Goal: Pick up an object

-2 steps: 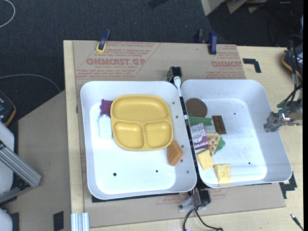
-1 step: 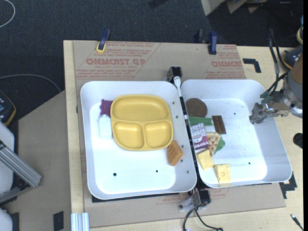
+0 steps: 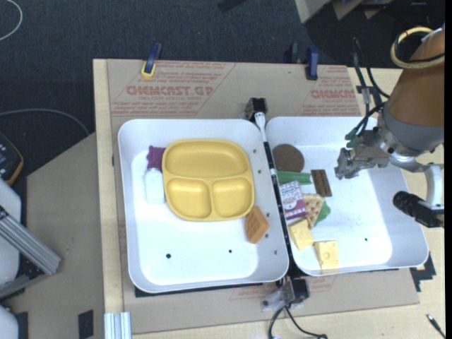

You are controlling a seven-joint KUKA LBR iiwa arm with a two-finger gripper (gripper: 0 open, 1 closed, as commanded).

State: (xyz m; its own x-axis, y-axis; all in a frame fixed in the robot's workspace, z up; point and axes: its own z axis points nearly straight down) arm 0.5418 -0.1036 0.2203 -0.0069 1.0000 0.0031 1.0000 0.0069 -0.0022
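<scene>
While the grey two-finger gripper (image 3: 351, 162) hovers over the right white bin (image 3: 395, 256), can't tell its opening, nothing seen held. Nearest target, small brown rectangular block (image 3: 321, 182), lies just beside it w/ other bits; best drop straight, centre over it

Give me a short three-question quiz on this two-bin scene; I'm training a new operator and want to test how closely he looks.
1. True or false: the yellow divided plate lies in the right bin.
2. Which item sits nearest the pincer? A) brown round disc B) small brown bar C) yellow cheese block
3. Fill in: the purple-and-white item lies against the plate's ____ side, as the camera sees it.

Key: 1. False, it lies in the left bin. 2. B. 3. Left.
</scene>
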